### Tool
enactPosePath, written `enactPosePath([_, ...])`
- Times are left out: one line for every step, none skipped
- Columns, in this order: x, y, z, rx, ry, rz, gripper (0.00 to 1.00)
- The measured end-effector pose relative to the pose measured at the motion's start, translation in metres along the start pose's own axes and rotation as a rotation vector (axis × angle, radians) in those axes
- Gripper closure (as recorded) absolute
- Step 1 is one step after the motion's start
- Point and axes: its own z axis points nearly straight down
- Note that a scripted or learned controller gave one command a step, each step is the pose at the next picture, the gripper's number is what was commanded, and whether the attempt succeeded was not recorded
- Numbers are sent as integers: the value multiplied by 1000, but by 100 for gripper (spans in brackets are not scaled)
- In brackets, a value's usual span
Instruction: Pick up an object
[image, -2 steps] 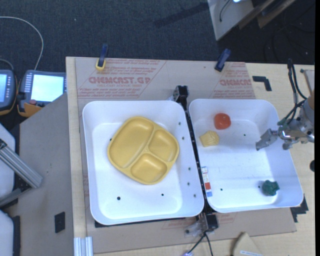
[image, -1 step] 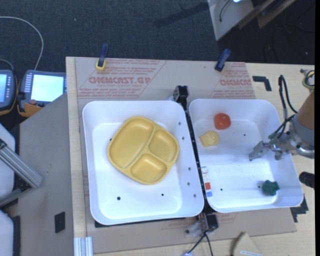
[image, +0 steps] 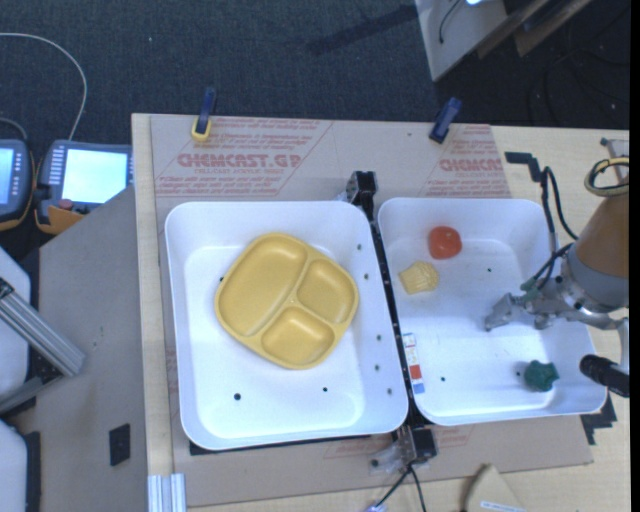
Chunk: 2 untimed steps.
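Lying loose in the right bin (image: 470, 400) are three candidates: an orange ball (image: 445, 241), a pale yellow block (image: 419, 277) just beside it, and a dark green piece (image: 541, 375) near the front corner. The gripper (image: 500, 317) hangs between them, touching none, seemingly positioned for a descent; whether it is spread I cannot tell. A yellow divided plate (image: 287, 299) sits in the left bin (image: 200, 400).

Arm (image: 608, 255) seen at the right bin's (image: 470, 400) right rim: orange-tan band, rounded, with a grey metallic wrist section below it. Gripper (image: 497, 318) grey metal, thin fingers, over the bin's floor. Black cable loops along the arm's side above the bin's far right corner. Dark rounded part juts near the bin's near right corner.
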Motion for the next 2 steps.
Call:
enactPosePath([-1, 0, -12, -4, -4, 1, 100])
enactPosePath([-7, -3, -74, -10, -9, 1, 100])
